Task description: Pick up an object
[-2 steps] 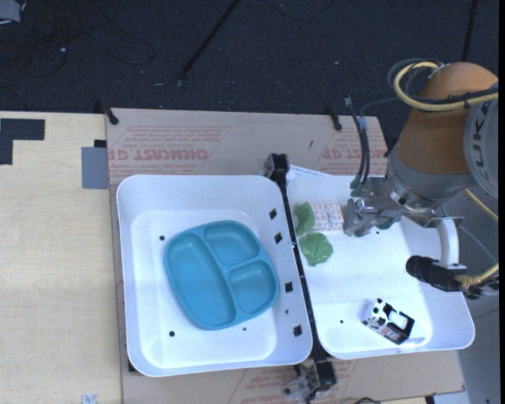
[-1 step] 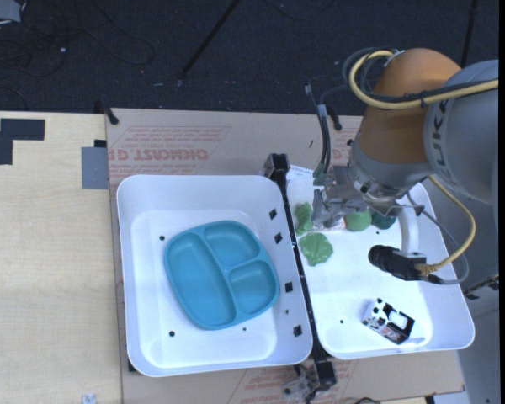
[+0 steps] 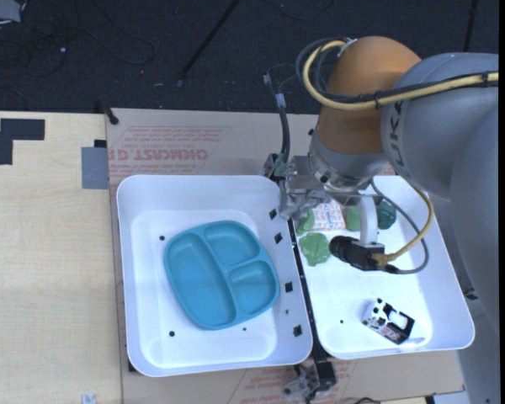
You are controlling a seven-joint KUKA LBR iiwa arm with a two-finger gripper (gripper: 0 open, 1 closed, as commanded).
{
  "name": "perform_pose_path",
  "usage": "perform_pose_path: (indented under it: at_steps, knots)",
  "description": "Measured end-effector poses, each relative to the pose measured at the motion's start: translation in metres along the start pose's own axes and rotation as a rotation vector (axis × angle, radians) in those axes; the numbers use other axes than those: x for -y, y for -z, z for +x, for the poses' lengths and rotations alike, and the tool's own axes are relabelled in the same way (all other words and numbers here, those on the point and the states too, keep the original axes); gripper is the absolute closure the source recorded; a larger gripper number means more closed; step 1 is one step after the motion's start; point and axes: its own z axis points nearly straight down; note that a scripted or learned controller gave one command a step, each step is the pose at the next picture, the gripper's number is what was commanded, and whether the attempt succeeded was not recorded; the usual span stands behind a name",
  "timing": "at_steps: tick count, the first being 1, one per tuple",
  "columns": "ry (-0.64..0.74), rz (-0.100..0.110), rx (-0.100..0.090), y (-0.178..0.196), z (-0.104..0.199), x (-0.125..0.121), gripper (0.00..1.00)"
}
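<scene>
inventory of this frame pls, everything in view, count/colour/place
bins: 2, white, shallow, side by side on the bench
divided plate: 1, blue, three compartments, lying in the left bin
green object: 1, light green, right bin, near its left wall, under the wrist
teal object: 1, teal, right bin, far side, partly hidden by the arm
printed card or packet: 1, white with a red pattern, right bin, under the wrist, mostly hidden
black and white object: 1, small, right bin, near corner
cardboard sheet: 1, brown with red print, under both bins
bench top: light wood, with black and grey squares at far left
arm: 1, grey with an orange band, over the right bin
gripper: 1, low over the right bin's far left part
</scene>
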Motion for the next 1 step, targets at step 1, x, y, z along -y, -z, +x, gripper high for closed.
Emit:
perform_pose_path:
  at_steps: [1]
  knots:
    - [-0.002,0.003,0.001,-0.0104,0.0452,0.0029,1.0]
